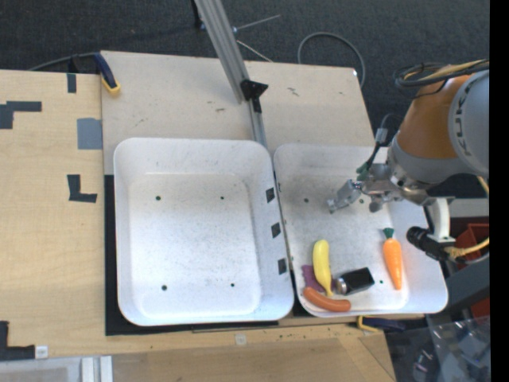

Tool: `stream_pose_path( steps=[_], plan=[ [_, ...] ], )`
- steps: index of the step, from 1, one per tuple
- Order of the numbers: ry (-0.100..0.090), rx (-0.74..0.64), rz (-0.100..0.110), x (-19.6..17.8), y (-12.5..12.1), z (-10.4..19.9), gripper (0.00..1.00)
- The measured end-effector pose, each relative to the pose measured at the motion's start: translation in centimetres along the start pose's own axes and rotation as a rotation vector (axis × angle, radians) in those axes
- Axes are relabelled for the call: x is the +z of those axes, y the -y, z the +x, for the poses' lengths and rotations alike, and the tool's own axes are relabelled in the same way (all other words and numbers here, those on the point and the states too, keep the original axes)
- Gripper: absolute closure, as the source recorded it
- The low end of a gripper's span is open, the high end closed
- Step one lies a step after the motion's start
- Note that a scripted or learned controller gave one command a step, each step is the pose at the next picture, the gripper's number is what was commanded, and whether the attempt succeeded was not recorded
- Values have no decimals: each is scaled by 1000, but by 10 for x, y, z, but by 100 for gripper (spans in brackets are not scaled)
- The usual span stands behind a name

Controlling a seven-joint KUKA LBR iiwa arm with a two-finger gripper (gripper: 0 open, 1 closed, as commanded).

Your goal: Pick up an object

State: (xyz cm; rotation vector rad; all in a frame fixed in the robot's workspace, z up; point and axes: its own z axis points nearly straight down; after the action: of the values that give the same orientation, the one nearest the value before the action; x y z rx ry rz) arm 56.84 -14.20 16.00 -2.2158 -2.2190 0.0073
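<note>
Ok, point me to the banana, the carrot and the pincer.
banana (320,264), camera view, middle of its yellow body.
carrot (392,263), camera view, middle of its orange body.
pincer (340,199), camera view, midway between its fingertips.

Four small things lie in the right bin (318,173), all crowded toward its near edge. Yellow banana (320,266): lengthwise, slightly curved, on the bin floor left of centre. Red-orange sausage (327,301): lies crosswise against the near rim, just below the banana's lower end. Small black block (356,280): tilted, just right of the banana, touching or nearly touching the sausage. Orange carrot (392,262) with green top: lengthwise, top pointing away, apart near the right rim.
</note>
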Motion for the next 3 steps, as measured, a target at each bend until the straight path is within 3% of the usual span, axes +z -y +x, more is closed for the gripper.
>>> stream_pose_path(
  steps=[1, 2, 3],
  plan=[
    [0, 0, 1, 63, 1, 7, 0],
    [2, 0, -6, 71, 1, 7, 0],
    [1, -1, -6, 61, 1, 8, 100]
  ],
)
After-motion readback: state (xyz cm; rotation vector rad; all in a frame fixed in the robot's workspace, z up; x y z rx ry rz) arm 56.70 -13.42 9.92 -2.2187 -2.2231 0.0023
